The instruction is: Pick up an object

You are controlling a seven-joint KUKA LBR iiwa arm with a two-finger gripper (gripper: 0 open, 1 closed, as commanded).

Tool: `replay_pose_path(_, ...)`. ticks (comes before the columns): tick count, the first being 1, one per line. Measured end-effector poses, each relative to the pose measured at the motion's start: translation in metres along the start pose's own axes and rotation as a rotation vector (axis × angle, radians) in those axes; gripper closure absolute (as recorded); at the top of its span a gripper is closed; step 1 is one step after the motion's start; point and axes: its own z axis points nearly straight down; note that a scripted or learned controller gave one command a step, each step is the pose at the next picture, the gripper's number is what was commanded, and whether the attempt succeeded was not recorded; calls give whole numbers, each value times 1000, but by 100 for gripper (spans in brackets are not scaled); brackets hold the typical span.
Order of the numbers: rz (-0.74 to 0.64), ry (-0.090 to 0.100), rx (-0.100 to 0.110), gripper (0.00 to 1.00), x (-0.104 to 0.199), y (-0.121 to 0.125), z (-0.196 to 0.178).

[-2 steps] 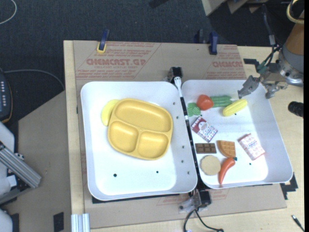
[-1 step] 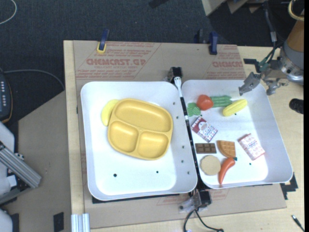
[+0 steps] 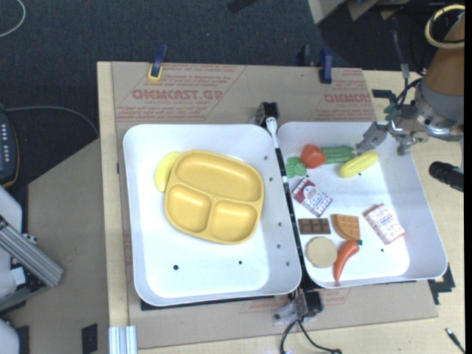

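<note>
End effector at far side of right bin, finger state cannot be told. Yellow corn lies just below. Risk: off-centre closure pushes corn into green vegetable.

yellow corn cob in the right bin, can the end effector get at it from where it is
Probably yes. The end effector hangs right above the yellow corn cob, near its upper end. Nothing lies over the cob; the green vegetable sits close beside it and could get nudged.
</note>
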Motion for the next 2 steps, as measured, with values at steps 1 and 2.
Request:
replay_pose_path(1, -1, 1, 2, 0, 11, 0, 54)
replay_pose_path(2, -1, 0, 1, 0, 12, -1, 92)
